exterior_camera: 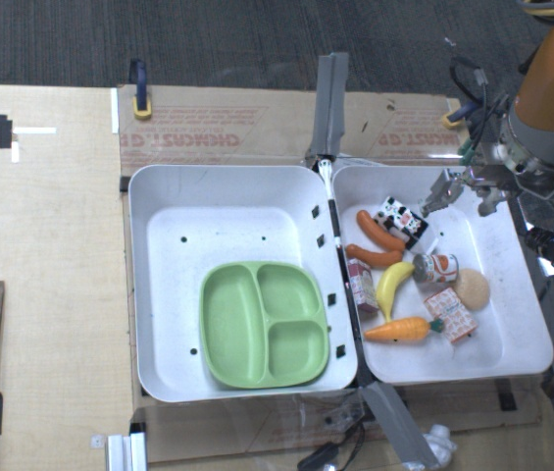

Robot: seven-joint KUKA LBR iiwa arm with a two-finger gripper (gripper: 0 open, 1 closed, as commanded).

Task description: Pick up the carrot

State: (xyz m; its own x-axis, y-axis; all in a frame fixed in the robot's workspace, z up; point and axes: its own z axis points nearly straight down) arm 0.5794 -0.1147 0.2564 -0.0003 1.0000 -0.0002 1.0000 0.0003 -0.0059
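Note:
The orange carrot lies on its side near the front of the right bin, its green tip pointing right toward a small pink carton. A yellow banana lies just behind it. My gripper hangs over the bin's back right part, well behind the carrot and apart from it. Its fingers are spread open with nothing between them.
The right bin also holds two red sausages, a black-and-white cow-patterned item, a small can, a tan bread roll and a dark can. A green divided plate sits in the left bin.

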